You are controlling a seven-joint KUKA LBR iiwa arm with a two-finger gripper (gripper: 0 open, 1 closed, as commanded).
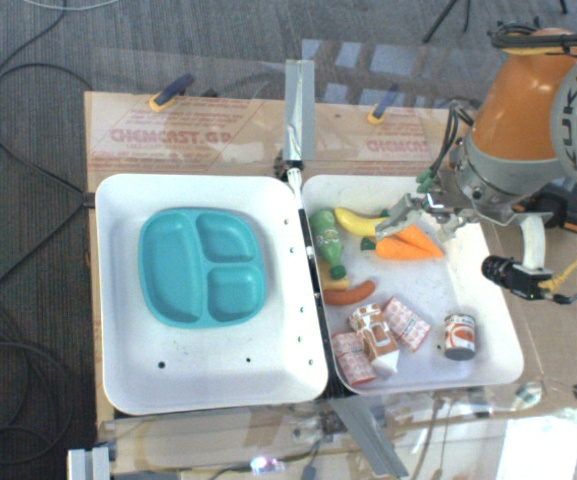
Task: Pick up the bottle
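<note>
The green bottle (326,238) lies along the left wall of the right bin (498,358), its cap end toward the front. My gripper (423,217) hangs over the bin's back half, right of the bottle and apart from it. It sits just above an orange carrot (411,247). Its fingers (396,214) are spread open with nothing between them.
A yellow banana (359,222) lies between the bottle and the gripper. A sausage (349,292), several small cartons (378,336) and a can (459,336) occupy the front of the right bin. The left bin (128,368) holds a teal divided plate (204,266).
</note>
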